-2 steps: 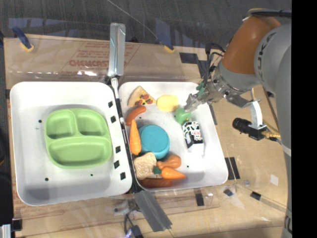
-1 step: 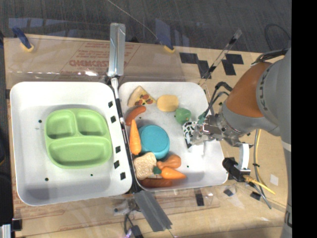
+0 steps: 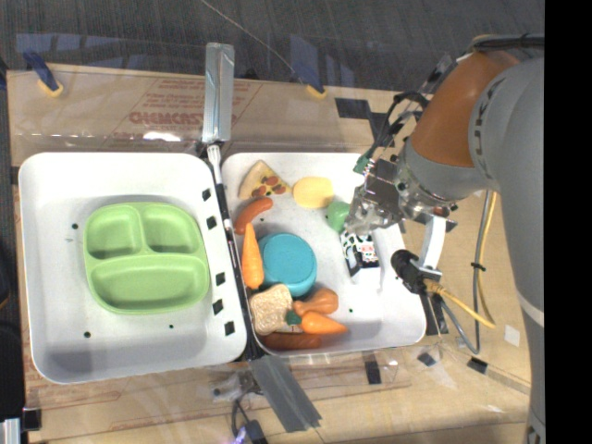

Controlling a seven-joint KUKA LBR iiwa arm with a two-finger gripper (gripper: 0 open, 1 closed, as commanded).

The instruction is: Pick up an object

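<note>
The right bin (image 3: 398, 314) holds several toy foods: a pizza slice (image 3: 262, 181), a yellow lemon (image 3: 313, 191), a brown sausage (image 3: 252, 214), a carrot (image 3: 252, 257), a blue round dish (image 3: 287, 262), a bread slice (image 3: 270, 308) and orange vegetables (image 3: 319, 322). My gripper (image 3: 364, 222) hangs low over the right half of this bin. A small green piece (image 3: 338, 215) lies right beside it on the left. A black-and-white item (image 3: 360, 251) sits directly below it, and whether they touch is unclear.
The left bin (image 3: 46, 340) carries a green divided plate (image 3: 145, 255). A metal bar (image 3: 218, 91) stands at the back between the bins. Cables (image 3: 481, 276) hang from the arm along the right bin's outer wall.
</note>
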